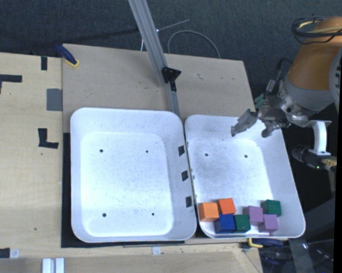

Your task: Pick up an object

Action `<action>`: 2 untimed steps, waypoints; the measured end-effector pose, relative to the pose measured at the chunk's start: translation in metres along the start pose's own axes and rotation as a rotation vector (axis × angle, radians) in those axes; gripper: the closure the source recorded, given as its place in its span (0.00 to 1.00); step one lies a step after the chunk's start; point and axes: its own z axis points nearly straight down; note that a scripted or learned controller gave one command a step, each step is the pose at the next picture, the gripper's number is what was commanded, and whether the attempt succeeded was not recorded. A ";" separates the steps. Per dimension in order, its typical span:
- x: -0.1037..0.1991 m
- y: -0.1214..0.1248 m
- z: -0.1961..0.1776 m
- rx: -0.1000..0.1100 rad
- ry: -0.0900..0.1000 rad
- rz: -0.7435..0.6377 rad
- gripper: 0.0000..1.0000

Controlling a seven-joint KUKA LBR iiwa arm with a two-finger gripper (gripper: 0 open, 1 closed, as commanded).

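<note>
Several small blocks lie bunched along the near edge of the right bin (283,166): two orange blocks (209,210), a blue block (226,222), two green blocks (271,207) and two purple blocks (253,213). My gripper (254,126) hangs over the far right corner of that bin, well away from the blocks. Its two fingers are spread apart with nothing between them.
The left bin (79,157) stands beside the right one on the bench. A slanted metal pole (152,42) crosses the bench behind the bins. A thin wire loop (192,38) lies at the back. Black tape marks (46,139) sit on the left of the bench.
</note>
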 end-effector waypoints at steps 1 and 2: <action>0.118 -0.011 0.018 0.002 0.002 -0.007 0.00; 0.194 0.018 0.047 0.001 0.001 -0.007 0.00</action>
